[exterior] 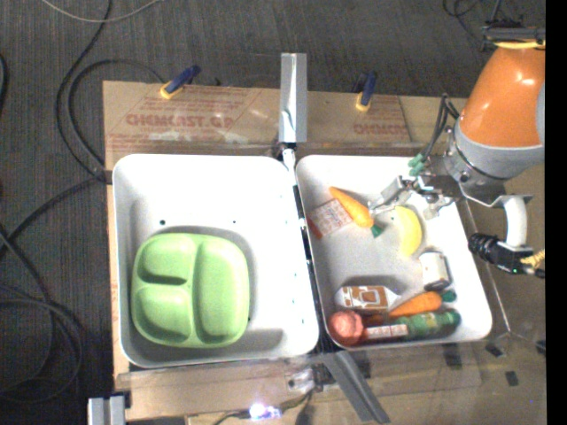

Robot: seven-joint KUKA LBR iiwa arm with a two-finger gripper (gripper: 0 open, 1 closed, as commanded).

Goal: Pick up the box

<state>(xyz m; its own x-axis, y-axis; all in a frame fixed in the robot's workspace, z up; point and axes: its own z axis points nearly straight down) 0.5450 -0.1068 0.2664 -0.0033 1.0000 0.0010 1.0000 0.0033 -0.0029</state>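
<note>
A small brown and white box (365, 297) lies flat near the front of the right bin (474, 321), between a red ball and a carrot. My gripper (386, 205) hangs over the back half of that bin. It is just right of an orange carrot-shaped toy (351, 204) and left of a yellow fruit (409, 229). The gripper is well behind the box and apart from it. Nothing can be seen held in it.
A red and white packet (325, 219) lies by the bin's left wall. Around the box are a second carrot (415, 305), a red ball (347, 326), a green bottle (427, 323) and a white can (434, 268). The left bin (204, 171) holds a green divided plate (192, 288).
</note>
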